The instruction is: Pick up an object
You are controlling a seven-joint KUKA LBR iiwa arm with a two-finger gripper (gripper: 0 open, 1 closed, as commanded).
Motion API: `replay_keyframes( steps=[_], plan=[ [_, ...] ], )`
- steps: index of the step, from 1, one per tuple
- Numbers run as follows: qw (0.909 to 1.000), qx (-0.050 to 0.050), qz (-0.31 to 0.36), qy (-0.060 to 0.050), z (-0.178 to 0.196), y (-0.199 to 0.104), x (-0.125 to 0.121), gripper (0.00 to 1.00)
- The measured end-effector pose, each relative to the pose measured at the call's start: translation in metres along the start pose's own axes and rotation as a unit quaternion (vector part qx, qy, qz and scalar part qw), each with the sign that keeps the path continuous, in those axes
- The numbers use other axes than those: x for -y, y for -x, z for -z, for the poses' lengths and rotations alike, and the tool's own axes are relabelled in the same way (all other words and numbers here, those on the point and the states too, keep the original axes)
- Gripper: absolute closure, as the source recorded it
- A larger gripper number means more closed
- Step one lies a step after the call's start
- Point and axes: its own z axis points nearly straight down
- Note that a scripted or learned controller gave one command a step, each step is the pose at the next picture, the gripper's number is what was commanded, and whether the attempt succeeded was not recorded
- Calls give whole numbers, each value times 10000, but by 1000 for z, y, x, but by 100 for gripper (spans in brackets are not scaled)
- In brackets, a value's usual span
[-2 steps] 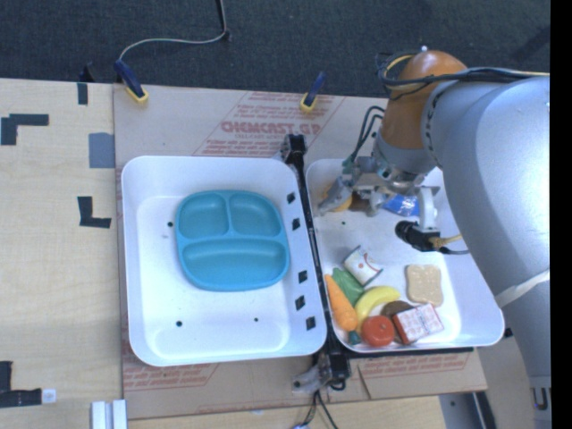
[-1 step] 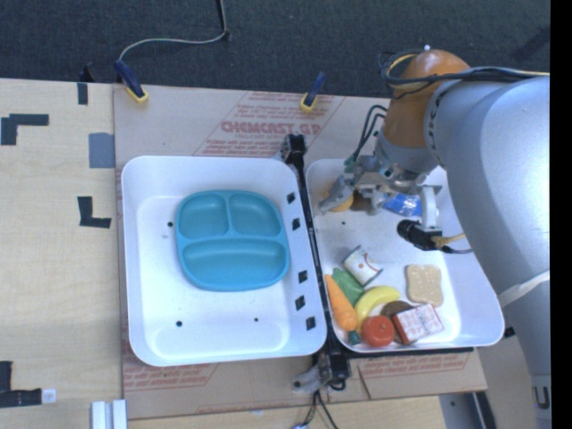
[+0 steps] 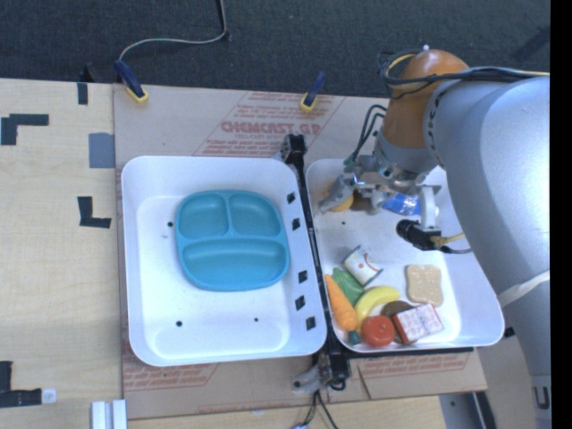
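Observation:
My gripper hangs low over the far left part of the right bin, under the orange wrist band. A small orange-brown piece lies right at its tip; whether it is held cannot be told. A blue object lies just to the right, partly hidden by the wrist. Toward the near side of this bin are a white cup, a carrot, a green piece, a banana, a tomato, a bread slice and a red box.
The left bin holds a blue divided plate. A black clamp ridge runs between the two bins. The grey arm covers the right bin's far right corner. Cables hang around the wrist.

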Motion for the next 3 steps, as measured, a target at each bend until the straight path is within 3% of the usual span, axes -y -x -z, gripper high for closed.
replay_keyframes(
  steps=[3],
  plan=[
    [10000, 12, -5, 37, 1, 0, -1, 0]
  ],
)
